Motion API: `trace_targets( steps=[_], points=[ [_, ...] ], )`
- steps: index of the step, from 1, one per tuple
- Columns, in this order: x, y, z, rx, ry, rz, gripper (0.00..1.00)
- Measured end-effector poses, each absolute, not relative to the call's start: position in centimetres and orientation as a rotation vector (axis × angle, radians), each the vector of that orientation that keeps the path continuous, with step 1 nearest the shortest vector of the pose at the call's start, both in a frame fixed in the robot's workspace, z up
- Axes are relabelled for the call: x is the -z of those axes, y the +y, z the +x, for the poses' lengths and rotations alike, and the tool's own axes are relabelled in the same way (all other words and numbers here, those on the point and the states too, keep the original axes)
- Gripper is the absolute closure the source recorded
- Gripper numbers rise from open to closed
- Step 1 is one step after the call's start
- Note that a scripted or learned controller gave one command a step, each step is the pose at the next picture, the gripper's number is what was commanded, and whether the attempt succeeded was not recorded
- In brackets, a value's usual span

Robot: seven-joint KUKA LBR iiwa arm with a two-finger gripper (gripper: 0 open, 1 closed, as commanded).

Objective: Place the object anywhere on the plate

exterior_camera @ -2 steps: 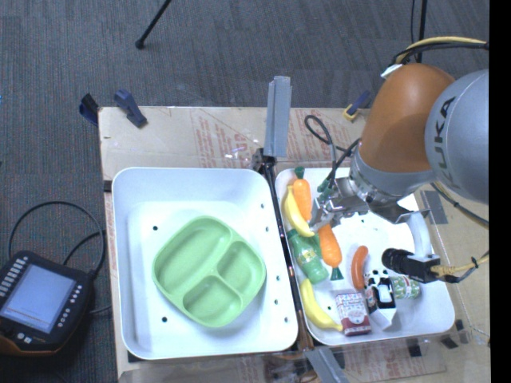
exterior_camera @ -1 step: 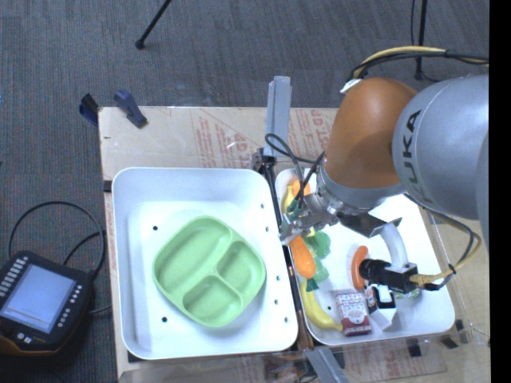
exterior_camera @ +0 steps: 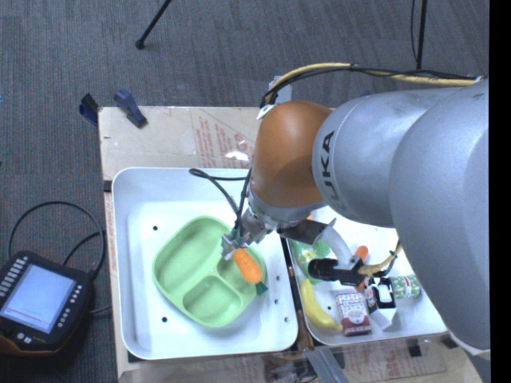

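Note:
A light green divided plate lies in the left white bin. An orange carrot-shaped object sits over the plate's right edge, tilted, with a dark green end at its lower right. My gripper reaches down from the grey and orange arm right at the carrot's upper end; its fingertips touch or flank that end, but the arm hides most of the fingers.
The right bin holds a yellow banana, a red and white box, a small can and a green item. The arm's bulk covers much of that bin. A pendant lies on the floor at left.

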State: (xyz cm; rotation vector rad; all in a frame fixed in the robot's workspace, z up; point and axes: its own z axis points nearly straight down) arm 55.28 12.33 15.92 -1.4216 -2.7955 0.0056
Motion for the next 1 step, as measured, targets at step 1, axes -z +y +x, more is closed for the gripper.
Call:
trace_targets(
  steps=[1],
  points=[
    [-15.93,12.28,55.3,-0.005,-2.795,-1.423,0.0]
  ],
)
